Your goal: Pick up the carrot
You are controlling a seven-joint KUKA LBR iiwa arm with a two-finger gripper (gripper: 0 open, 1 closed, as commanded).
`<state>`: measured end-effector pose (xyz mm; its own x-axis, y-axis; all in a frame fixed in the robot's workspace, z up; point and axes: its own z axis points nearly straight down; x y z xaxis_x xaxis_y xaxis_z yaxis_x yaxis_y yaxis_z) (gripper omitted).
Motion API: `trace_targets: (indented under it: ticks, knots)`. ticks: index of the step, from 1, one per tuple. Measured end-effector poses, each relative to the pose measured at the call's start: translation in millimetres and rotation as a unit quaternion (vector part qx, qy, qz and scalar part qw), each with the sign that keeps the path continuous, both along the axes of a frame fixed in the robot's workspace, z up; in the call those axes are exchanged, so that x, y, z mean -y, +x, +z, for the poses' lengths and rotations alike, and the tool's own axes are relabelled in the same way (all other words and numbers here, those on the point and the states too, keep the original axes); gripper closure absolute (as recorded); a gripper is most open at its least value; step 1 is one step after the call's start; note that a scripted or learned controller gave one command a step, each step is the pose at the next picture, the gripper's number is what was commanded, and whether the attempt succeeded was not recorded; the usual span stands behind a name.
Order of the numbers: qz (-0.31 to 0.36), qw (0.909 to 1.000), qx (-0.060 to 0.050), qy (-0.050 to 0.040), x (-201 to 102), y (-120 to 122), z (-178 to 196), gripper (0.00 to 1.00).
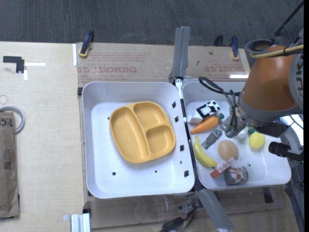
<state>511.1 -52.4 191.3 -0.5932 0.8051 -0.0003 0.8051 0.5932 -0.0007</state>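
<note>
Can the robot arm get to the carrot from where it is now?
Probably yes. The carrot lies on top in the right bin, nothing covering it, and the gripper hangs just beside it. The banana and a black-and-white toy sit close, so they might get bumped.

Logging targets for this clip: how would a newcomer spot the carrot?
Look in the right-hand white bin, near its left wall. The carrot lies above the yellow banana and just below a black-and-white toy. It is the only orange, tapered item there.

Orange carrot (204,124), yellow banana (203,153), yellow divided plate (142,131), white bins (96,144), black-and-white patterned toy (208,109).
</note>
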Motion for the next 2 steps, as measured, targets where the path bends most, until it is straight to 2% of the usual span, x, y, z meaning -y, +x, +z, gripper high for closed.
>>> trace_targets:
  ticks: [1,2]
  knots:
    - [0.036,0.9993,0.001,-0.0001,56,29,-100,0.0]
    - [-0.043,0.9991,0.002,-0.0004,60,85,-99,0.0]
